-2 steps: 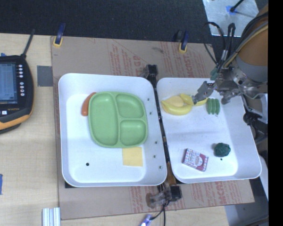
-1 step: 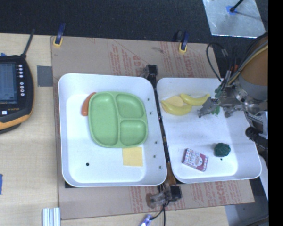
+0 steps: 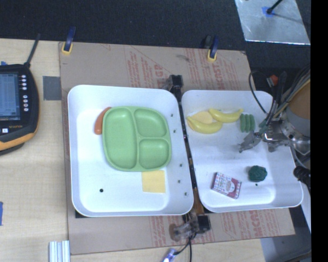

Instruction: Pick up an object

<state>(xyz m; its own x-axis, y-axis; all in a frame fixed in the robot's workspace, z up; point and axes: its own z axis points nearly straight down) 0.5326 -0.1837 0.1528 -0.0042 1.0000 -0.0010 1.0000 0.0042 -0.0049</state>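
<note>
Two white bins are seen side by side on cardboard. In the left bin (image 3: 82, 146) a green divided plate (image 3: 136, 138) is placed centre, an orange item (image 3: 99, 121) is tucked at its upper-left edge, and a yellow square (image 3: 154, 182) is laid just below it. In the right bin (image 3: 208, 157) two yellow banana-like pieces (image 3: 210, 120) are found upper left, a green ribbed piece (image 3: 247, 123) just right of them, a red-and-white packet (image 3: 226, 185) lower centre, and a dark green lump (image 3: 257, 173) lower right. The gripper (image 3: 252, 142) is held mid-right of the frame over the right bin; whether its jaws are apart cannot be told. Nothing is seen between the jaws. The ribbed piece lies just above them, the lump below and apart. A tablet-like pendant (image 3: 8, 105) is set at far left.
</note>
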